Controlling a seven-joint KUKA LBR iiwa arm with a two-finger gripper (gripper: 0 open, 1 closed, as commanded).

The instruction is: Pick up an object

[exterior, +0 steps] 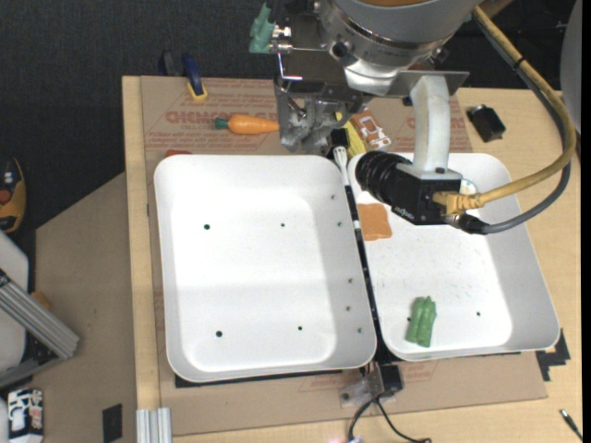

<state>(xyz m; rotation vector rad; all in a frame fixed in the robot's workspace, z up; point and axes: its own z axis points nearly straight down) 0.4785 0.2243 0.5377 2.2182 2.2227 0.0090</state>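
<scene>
Green toy [422, 321] in right bin [517, 321] (near edge), well apart from hand [309, 127]

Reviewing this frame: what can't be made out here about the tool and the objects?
- Tool: crowded by the grey arm's wrist in the camera view; fingers unclear.
- Flat orange block in the right white bin: upper end hidden by the black cylindrical camera housing.
- Small green ridged toy: too small to identify.

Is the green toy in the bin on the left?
No, the green toy lies in the right bin, near its front edge.
</scene>
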